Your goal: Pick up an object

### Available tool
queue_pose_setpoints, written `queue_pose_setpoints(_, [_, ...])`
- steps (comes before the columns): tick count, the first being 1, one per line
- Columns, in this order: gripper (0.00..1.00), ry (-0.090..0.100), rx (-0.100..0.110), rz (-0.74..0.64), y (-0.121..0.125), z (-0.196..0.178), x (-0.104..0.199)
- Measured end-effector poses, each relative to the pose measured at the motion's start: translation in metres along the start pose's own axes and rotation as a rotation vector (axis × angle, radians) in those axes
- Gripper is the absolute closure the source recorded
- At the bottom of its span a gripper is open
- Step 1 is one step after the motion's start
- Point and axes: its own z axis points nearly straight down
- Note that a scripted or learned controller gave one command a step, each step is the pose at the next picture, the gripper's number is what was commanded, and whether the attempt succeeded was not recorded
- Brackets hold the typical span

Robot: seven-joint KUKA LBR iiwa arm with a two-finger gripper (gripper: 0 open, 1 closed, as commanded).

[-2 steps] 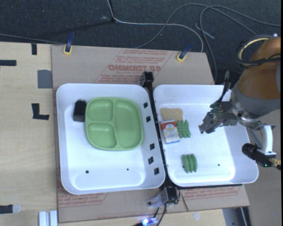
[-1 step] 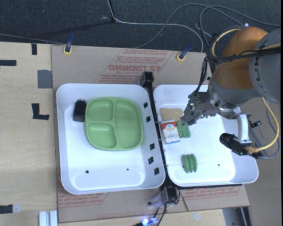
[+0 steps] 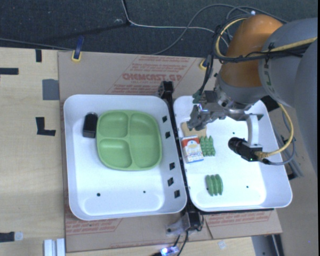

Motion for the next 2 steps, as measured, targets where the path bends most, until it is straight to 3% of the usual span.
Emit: queue_pose_setpoints(2, [1.0, -0.001, 0.001, 0.002, 0.041, 0.023, 0.086])
